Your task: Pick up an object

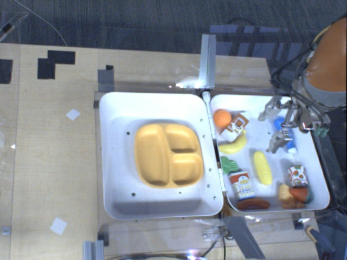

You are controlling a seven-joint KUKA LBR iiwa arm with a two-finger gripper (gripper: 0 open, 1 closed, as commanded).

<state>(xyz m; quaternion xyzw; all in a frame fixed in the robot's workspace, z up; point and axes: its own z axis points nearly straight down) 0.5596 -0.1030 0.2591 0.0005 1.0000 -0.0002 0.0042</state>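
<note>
One hand (277,128) above right bin (320,161)

My view is evenly and fairly brightly lit from overhead. The 2 white bins (162,104) look slightly washed out, with small glare spots on the metal post (207,64) at 12 o'clock and on the bench edge at 6 o'clock. Shadows are soft and short. Focus is soft throughout; the small toys blur, and my orange band (329,58) at 3 o'clock is blurriest.
</note>
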